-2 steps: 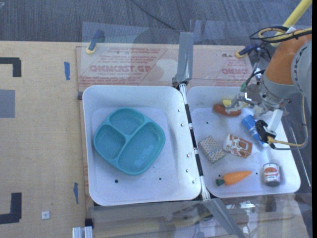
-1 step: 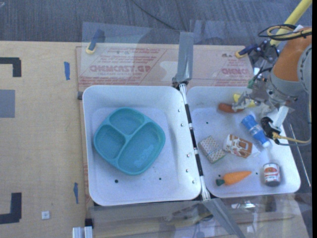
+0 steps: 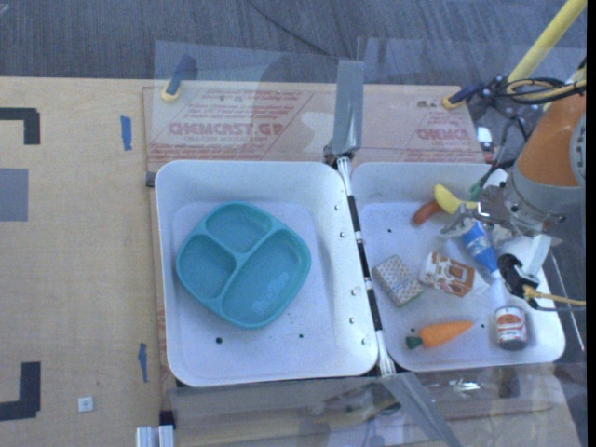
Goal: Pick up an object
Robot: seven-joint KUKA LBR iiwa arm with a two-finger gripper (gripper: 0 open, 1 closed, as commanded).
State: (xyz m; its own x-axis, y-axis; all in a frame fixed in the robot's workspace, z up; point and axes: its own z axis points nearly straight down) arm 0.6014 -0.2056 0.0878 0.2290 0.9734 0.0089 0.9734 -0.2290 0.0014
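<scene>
My gripper (image 3: 477,227) hangs low over the back right of the right bin (image 3: 372,203), under the grey wrist and orange band. Directly beneath it lies a small blue bottle (image 3: 480,248), and I cannot tell whether they touch. A yellow banana (image 3: 447,197) and a red-orange sausage (image 3: 426,213) lie just left of the gripper. Nearer the front are a patterned box (image 3: 399,279), a small carton (image 3: 449,275), an orange carrot (image 3: 440,333) and a small can (image 3: 509,327).
A teal divided plate (image 3: 244,264) lies in the left bin (image 3: 172,250). A grey divider (image 3: 347,119) rises behind the seam between the bins. Cables and a yellow pole (image 3: 549,35) crowd the back right. A black part (image 3: 513,272) hangs by the arm.
</scene>
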